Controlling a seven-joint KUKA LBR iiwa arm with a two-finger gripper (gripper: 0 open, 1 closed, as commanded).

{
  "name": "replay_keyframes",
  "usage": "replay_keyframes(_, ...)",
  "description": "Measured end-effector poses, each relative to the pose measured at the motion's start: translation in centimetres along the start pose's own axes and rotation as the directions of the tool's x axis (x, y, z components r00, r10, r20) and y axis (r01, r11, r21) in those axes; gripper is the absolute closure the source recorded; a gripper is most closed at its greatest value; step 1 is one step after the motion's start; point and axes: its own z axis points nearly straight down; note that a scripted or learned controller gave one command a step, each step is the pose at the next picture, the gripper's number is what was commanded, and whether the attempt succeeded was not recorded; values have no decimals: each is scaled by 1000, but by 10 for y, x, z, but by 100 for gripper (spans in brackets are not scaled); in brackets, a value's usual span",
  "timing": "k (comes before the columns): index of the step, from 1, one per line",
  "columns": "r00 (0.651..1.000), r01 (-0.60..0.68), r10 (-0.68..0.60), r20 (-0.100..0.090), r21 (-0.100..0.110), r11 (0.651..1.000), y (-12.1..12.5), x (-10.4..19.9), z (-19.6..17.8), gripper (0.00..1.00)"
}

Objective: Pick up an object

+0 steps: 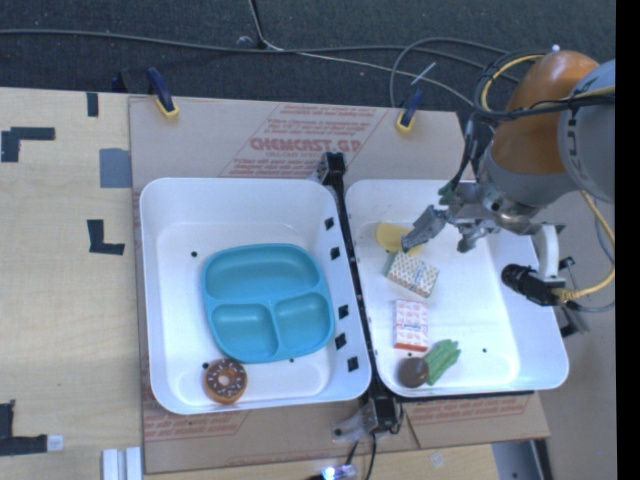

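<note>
Reaching in from the right, the grey arm (545, 138) with its orange band hangs over the right bin (500, 298), one of two shallow white bins that sit side by side on a cardboard sheet (290, 143) clamped at its far edge. The left bin (170, 218) holds a blue divided tray (267, 300) lying flat near its middle, and a chocolate doughnut (225, 380) with sprinkles rests just beside the tray's near-left corner. In the right bin the gripper (445, 230) sits low over the far part, its two dark fingers spread apart and released, with nothing between them; the left fingertip (415, 236) lies over a yellow piece (390, 236) near the bin's far-left side. Just on the near side of that sits a small patterned box (413, 274), tilted, close to the fingertip, though whether they touch cannot be told. Farther toward the near edge lies a red-and-white packet (410, 325), then a green leafy item (442, 358) touching a small brown round object (411, 372).
</note>
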Motion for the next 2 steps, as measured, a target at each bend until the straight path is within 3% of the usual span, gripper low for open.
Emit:
replay_keyframes(1,1000,3,-3,2,-14,1000,3,0,-8,0)
replay_keyframes(2,1000,3,-3,2,-9,1000,3,4,56,0)
